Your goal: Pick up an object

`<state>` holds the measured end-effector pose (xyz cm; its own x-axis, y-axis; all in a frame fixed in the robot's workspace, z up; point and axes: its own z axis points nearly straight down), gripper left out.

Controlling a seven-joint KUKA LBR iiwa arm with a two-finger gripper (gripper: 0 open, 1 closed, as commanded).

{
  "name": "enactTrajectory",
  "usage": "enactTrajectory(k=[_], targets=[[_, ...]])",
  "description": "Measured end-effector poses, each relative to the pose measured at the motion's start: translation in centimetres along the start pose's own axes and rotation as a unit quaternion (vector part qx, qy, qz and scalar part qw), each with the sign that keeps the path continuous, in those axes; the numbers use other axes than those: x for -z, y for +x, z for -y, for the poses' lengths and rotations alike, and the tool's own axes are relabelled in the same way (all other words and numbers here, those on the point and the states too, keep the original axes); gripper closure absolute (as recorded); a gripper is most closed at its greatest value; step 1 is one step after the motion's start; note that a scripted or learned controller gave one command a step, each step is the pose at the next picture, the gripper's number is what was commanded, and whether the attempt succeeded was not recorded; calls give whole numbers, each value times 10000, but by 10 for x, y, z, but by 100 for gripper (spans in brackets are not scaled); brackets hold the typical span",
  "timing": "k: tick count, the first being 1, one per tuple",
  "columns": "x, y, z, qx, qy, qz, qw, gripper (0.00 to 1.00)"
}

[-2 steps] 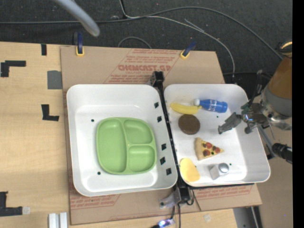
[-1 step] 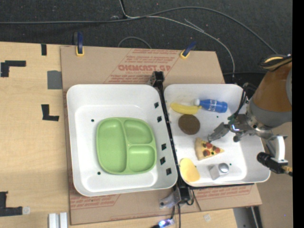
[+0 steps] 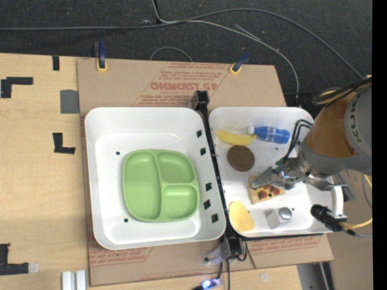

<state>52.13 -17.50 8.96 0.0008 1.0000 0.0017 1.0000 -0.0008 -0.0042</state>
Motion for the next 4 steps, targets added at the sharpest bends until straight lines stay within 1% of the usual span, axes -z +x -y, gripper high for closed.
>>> enactTrajectory(k=[1,2,3,4], targets=[[-3,0,-2,10,-14,-4,10000,0],[8,1,-6,33,-50,-8,10000,100],[47,1,-6,14,-11,7,10000,100],[89,7,-12,18,-17,8,10000,100]])
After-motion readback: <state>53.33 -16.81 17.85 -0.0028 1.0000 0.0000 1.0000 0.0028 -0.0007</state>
